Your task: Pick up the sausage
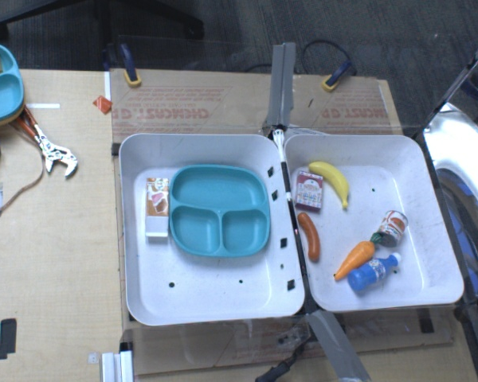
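Observation:
The sausage (309, 236) is a short reddish-brown link lying lengthwise in the right bin (410, 289), close to its left wall. Just above it lies a small dark red box (308, 191), with a yellow banana (333, 181) beside that. A grey and white part of my arm (460, 161) shows at the right edge, outside the right bin and well away from the sausage.
An orange carrot (355, 259), a blue bottle (372, 273) and a small can (391, 228) lie right of the sausage. The left bin (139, 285) holds a teal divided tray (220, 210) and a small white box (157, 207). A wrench (54, 155) lies on the bench at left.

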Controlling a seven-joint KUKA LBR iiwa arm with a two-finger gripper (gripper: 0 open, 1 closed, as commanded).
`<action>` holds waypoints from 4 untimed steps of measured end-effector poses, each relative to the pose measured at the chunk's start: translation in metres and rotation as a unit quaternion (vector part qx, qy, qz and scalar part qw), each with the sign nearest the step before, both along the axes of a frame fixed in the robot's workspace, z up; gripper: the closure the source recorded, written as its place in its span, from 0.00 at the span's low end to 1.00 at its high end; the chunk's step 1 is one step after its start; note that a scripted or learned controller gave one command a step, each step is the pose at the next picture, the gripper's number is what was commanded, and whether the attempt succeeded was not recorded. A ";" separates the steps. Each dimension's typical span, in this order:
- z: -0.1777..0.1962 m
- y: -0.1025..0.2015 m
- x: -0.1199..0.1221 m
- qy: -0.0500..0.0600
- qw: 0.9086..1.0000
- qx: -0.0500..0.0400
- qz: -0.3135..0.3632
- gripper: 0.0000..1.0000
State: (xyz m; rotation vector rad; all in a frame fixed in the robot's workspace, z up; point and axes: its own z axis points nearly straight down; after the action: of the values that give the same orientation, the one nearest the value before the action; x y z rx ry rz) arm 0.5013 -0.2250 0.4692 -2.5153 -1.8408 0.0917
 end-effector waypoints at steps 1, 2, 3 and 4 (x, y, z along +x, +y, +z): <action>0.006 0.000 0.003 0.004 1.000 -0.001 0.002 1.00; 0.012 0.000 0.006 0.007 1.000 -0.002 0.004 1.00; 0.018 0.000 0.009 0.010 1.000 -0.002 0.005 1.00; 0.025 0.000 0.011 0.014 1.000 -0.003 0.007 1.00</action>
State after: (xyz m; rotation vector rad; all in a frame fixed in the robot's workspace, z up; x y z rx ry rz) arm 0.5127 -0.2254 0.4937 -2.4920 -1.8519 0.1314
